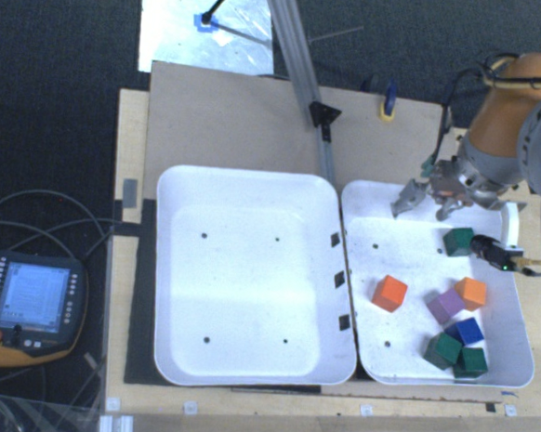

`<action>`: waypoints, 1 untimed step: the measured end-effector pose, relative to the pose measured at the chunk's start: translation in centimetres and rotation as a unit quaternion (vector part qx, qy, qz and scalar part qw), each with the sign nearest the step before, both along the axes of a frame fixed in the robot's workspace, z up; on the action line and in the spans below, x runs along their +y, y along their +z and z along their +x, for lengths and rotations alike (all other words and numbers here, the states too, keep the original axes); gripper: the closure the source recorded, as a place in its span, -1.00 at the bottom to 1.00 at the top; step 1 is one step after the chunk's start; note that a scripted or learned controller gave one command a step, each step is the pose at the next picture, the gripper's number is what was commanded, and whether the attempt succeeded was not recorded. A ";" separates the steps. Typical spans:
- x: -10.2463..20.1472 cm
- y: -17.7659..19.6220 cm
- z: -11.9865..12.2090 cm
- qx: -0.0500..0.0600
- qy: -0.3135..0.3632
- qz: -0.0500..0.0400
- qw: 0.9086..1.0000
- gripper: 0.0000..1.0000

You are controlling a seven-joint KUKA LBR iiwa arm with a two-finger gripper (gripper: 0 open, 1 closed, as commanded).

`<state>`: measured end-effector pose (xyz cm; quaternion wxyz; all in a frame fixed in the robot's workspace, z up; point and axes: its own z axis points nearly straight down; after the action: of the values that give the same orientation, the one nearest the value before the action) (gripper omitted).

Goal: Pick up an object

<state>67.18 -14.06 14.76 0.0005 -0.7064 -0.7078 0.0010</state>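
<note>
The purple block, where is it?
The purple block sits in the right bin, toward its right side. It is beside an orange block and just above the blue block.

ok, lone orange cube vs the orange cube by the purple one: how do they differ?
The lone orange cube sits apart near the right bin's middle and is a redder orange. The other orange cube touches the purple cube in the cluster and looks paler, yellower. Both look similar in size and lie in the same bin.
</note>
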 end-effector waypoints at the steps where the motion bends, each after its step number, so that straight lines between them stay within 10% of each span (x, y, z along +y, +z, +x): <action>1: 0.0 -5.2 0.0 0.000 0.001 0.000 1.000 -1.00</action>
<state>67.16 -14.01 9.57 0.0008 -0.7058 -0.7084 0.0010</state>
